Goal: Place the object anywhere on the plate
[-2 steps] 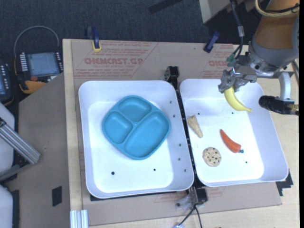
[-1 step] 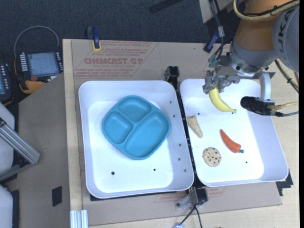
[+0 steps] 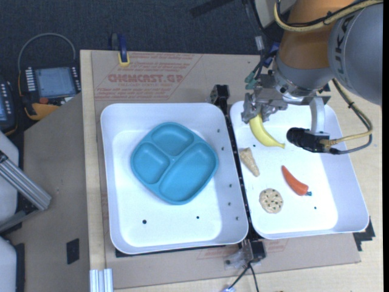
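- The grey two-finger gripper [image 3: 260, 111] is in the right white bin [image 3: 340, 215], near its top left corner.
- Its fingers are closed on the top end of the yellow curved toy banana [image 3: 265, 132].
- The blue plastic plate with three parts [image 3: 174, 162] sits in the left white bin [image 3: 121, 212].
- A tan cone [image 3: 248, 161], a round cookie [image 3: 271, 200] and an orange carrot [image 3: 295, 180] lie below the banana.
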Available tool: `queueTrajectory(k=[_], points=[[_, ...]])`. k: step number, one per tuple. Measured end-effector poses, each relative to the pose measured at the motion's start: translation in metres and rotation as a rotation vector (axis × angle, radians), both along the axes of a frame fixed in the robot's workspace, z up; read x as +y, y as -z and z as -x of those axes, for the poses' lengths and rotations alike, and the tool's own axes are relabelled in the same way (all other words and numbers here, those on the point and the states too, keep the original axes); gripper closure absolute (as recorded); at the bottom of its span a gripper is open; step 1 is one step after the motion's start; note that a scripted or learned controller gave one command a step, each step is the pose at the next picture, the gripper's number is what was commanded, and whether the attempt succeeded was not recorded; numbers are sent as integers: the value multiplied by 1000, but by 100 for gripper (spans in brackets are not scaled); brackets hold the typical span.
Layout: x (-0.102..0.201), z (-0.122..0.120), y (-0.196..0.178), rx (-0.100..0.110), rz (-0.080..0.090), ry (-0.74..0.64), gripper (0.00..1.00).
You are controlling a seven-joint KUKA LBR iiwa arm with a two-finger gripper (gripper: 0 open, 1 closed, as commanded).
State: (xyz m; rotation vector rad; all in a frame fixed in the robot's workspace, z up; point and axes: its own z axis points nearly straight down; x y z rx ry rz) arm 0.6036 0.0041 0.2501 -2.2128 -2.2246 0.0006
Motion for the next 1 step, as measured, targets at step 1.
queueTrajectory(k=[1], points=[[57, 17, 15, 2, 1, -1, 100]])
